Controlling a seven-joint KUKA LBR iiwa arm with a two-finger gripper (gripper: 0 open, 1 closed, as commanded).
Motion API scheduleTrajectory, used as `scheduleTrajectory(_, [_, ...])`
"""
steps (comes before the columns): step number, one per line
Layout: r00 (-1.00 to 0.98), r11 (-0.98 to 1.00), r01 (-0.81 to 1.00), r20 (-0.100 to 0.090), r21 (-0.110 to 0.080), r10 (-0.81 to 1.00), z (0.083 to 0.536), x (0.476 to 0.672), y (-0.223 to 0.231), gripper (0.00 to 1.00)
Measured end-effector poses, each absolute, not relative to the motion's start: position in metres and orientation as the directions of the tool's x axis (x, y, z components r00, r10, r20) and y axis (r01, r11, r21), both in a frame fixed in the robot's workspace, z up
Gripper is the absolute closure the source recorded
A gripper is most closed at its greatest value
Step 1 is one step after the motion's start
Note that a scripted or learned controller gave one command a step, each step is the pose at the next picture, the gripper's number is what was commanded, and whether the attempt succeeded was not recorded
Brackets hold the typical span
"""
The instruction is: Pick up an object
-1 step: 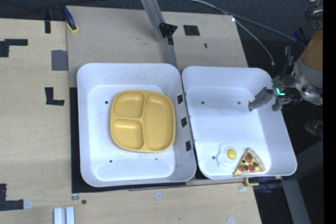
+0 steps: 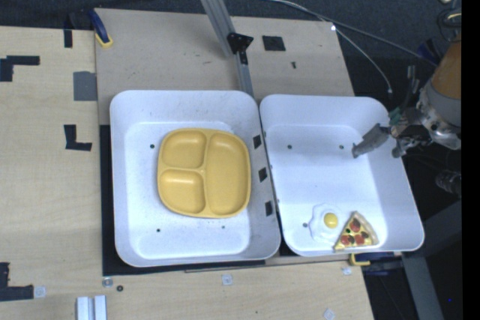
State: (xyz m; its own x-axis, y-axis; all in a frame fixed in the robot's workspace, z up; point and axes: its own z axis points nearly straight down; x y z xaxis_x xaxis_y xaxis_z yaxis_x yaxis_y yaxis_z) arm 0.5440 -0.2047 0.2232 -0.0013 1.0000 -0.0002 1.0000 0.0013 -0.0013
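A pale wooden tabletop [image 2: 187, 49] with dark tape marks is carrying two white bins; the left bin [image 2: 135, 116] is holding a yellow tray [image 2: 204, 172]. In the right bin [image 2: 300, 116], a toy egg [image 2: 327, 222] and pizza slice [image 2: 355, 231] are lying side by side near the front edge. The gripper [image 2: 375, 139] is hovering over the bin's right rim; I cannot tell its state.

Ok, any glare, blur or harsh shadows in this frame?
Camera view: lighting soft and even, white bins bright without glare; yellow plate crisp, with a faint shadow; tool slightly soft at right bin's far edge; fried egg and pizza slice small but legible.
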Motion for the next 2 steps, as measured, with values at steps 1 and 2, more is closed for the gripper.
scheduleTrajectory(1, [0.0, 0.0, 1.0, 0.0, -0.005, 1.0, 0.179, 0.543, -0.208, 0.0])
scheduleTrajectory(2, [-0.001, 0.001, 1.0, 0.002, -0.008, 1.0, 0.114, 0.54, -0.204, 0.0])
